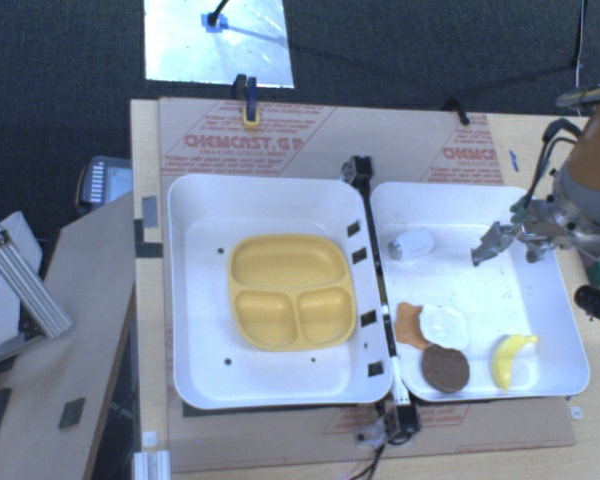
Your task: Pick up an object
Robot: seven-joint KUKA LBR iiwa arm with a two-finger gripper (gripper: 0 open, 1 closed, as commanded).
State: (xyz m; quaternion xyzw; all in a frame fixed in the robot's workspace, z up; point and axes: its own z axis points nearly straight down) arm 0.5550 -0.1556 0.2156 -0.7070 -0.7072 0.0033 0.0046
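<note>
At the right bin's (576,363) six o'clock lie a brown cookie (445,368) and, toward five, a yellow banana (510,359); a white disc (444,325) sits just above. Farther back, at two o'clock, the gripper (510,240) hovers empty; whether its jaws are parted I cannot tell. Approach stage, I judge: next, descend over one object.

2 bins sit side by side on the surface (145,298), touching along a middle seam. The left bin (195,218) holds a divided tray (288,291) with 3 compartments at its centre. In the right bin (550,308), a small pale object (410,243) lies near the far left corner. Along the near edge lie a flat wedge (408,323), a lid (444,324) just right of it, a disc (445,368) in front, and a banana (510,358) to the right. The hand (505,240) hangs over the bin's far right part.
</note>
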